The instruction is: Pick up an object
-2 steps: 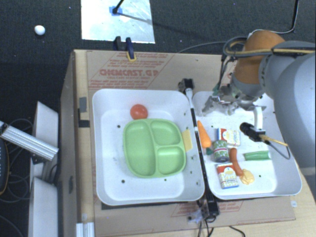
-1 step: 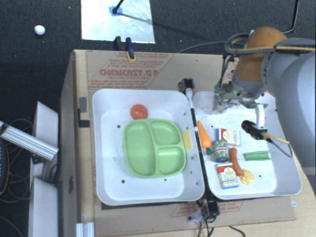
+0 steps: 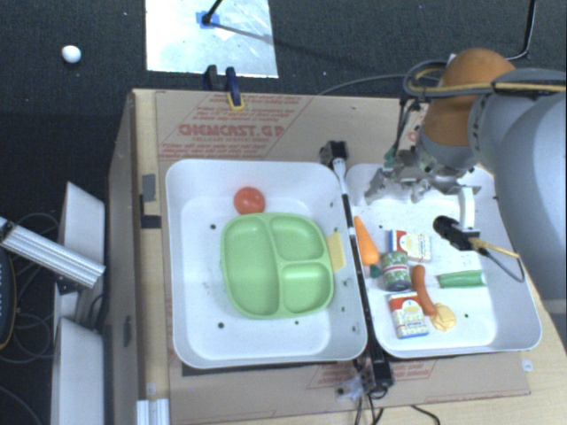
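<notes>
1. Counted on the counter (image 3: 266,127): two white bins side by side, left bin (image 3: 190,326) and right bin (image 3: 505,317).
2. In the right bin: one carrot (image 3: 365,242), one can (image 3: 396,271), one sausage (image 3: 424,292), one green stick (image 3: 461,279), one yellow lump (image 3: 443,317), two cartons, far carton (image 3: 410,244) and near carton (image 3: 408,315); all crowded close together.
3. In the left bin: one green divided plate (image 3: 275,264), one red ball (image 3: 249,199) just beyond it, one yellow piece (image 3: 336,251) at its right rim.
4. Jaws apart, clamped on nothing, over the right bin's far end, beyond the cluster.
</notes>
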Robot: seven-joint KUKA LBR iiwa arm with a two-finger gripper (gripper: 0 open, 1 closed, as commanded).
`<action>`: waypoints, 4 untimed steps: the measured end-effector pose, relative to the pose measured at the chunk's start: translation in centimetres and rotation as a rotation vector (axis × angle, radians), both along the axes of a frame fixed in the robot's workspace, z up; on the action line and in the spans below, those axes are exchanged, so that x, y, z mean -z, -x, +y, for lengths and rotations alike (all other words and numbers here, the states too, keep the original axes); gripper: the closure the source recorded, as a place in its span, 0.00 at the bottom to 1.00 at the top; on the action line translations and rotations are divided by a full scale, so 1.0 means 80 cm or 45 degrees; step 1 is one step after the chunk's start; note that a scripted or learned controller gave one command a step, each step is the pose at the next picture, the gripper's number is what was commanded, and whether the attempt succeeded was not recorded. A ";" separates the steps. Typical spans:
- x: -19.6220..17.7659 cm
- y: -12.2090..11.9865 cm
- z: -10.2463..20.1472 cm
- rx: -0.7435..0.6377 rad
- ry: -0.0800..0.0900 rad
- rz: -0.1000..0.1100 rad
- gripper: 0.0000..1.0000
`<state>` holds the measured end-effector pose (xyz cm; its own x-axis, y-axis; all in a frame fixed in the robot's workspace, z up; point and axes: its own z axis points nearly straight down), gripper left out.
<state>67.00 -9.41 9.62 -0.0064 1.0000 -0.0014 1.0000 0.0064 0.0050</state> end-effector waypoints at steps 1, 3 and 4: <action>0.014 0.001 0.006 0.002 -0.001 0.004 0.00; 0.000 0.000 0.006 0.000 0.000 0.000 0.00; 0.014 0.001 0.006 0.002 -0.001 0.004 0.00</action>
<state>66.90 -8.91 8.49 -0.0046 1.0000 -0.0008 1.0000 0.0046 0.0016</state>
